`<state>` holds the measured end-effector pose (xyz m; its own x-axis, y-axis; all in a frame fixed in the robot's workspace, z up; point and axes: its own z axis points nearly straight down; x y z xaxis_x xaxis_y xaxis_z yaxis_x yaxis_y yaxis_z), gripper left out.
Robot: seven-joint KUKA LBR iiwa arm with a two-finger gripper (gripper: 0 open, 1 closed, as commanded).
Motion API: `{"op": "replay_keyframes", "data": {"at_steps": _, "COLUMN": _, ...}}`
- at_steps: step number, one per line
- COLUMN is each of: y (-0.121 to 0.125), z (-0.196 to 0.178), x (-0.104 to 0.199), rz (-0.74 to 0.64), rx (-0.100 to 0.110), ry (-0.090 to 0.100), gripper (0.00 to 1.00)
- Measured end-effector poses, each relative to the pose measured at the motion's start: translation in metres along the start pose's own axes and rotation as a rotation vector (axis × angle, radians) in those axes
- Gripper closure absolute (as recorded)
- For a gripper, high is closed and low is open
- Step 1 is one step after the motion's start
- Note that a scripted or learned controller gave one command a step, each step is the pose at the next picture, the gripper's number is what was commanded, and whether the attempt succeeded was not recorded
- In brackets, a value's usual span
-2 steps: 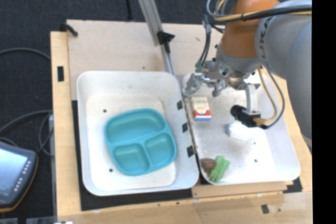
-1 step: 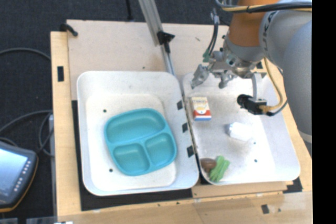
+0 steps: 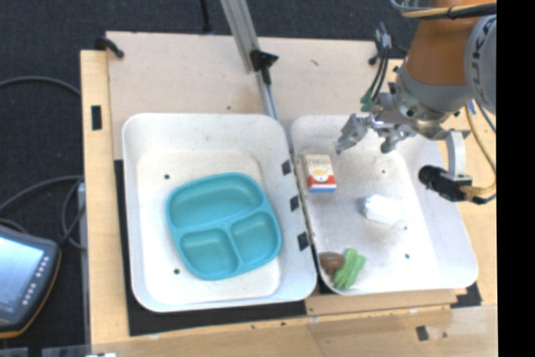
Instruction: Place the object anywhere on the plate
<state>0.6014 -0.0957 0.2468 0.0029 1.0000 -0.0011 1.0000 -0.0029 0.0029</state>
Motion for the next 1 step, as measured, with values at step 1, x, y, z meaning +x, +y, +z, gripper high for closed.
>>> {"op": "replay_keyframes", "data": {"at_steps": 1, "y": -0.0036, "z": 0.0483, "x": 0.0088, "rz": 0.0, "rx": 0.006, "ry": -0.001, "gripper": 0.0}}
